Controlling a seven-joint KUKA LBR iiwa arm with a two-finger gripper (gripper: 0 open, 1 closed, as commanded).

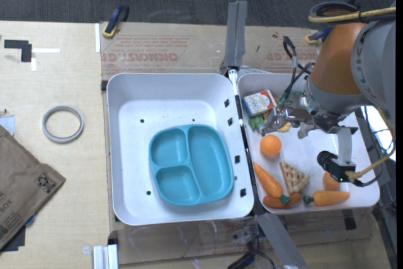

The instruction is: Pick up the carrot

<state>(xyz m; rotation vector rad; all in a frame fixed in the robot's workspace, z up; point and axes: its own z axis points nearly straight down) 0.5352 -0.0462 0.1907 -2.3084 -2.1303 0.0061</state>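
Two carrots lie in the right bin [371, 154]. One carrot [267, 180] lies at a slant along the bin's left wall. The other carrot [330, 198], with a green top, rests by the front right corner. My gripper [274, 123] hangs over the back left part of that bin, just above an orange ball [271, 145] and beside a small printed packet [259, 102]. It is well behind both carrots and touches neither. The arm's wrist hides the bin's back right part.
A sandwich wedge [293, 177] lies between the carrots, with smaller orange pieces [330, 181] nearby. The left bin [126, 135] holds a blue divided plate [190, 164]. A tape ring [62, 123] and a cardboard box [19, 192] lie on the bench at left.
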